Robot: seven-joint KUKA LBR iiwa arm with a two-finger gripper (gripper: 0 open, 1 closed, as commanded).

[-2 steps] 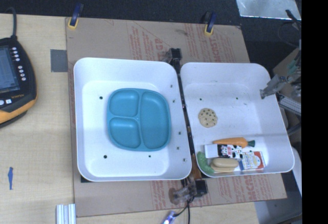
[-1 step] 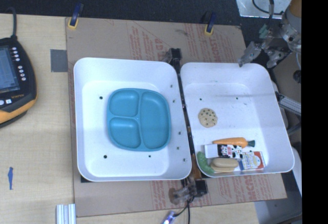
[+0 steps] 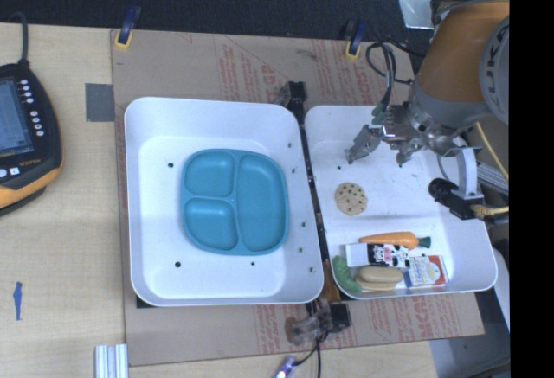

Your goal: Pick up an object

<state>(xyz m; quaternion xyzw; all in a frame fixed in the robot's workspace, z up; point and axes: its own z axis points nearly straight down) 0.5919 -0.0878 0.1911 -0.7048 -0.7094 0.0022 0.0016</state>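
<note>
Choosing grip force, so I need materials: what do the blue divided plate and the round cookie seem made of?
The blue divided plate looks like moulded plastic: uniform teal colour, smooth matte surface, rounded compartment ridges. The cookie is tan with dark specks and a dull surface; whether it is a plastic or foam toy or a real one, the view leaves open.

Robotics lab: desk (image 3: pixel 69 229) with clamped cardboard sheet (image 3: pixel 216 65), white bins (image 3: pixel 138 195), teach pendant (image 3: pixel 22 130), cabling

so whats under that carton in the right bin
The carton lies in the right bin, partly on a green thing that sticks out at its left. A tan piece lies on it, a carrot beside it. What else it covers is hidden.
</note>
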